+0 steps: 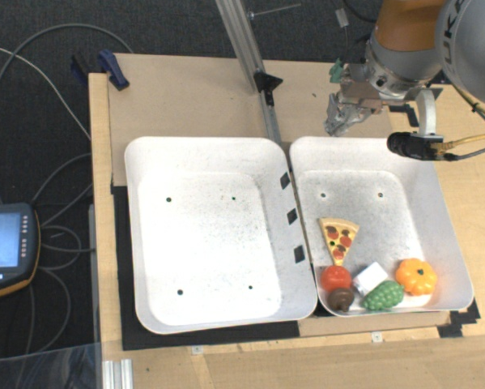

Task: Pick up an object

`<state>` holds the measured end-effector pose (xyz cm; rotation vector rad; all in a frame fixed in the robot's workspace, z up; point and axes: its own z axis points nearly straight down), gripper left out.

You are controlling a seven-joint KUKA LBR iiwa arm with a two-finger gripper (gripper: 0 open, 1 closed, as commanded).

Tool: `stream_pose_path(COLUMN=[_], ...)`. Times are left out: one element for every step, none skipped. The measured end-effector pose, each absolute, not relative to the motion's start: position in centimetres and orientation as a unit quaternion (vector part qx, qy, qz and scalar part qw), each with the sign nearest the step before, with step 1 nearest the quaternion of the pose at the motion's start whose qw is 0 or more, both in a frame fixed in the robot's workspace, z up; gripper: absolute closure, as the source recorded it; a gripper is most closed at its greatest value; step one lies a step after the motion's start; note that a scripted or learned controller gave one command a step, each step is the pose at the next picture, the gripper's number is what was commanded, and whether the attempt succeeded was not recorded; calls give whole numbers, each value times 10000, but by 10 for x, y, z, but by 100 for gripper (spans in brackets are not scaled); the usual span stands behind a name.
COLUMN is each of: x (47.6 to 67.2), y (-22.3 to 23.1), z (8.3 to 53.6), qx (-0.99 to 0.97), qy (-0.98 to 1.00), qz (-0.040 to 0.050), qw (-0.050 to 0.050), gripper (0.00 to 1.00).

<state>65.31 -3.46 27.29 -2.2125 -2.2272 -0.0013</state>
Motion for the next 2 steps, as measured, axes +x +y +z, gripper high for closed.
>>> stream_pose_path(x=[643,647], y=[20,78], z=[263,259], qx=[-7047,-7044], qy=[-7095,-7098], qz=[2,-11], qw=[23,5], gripper=[100,100])
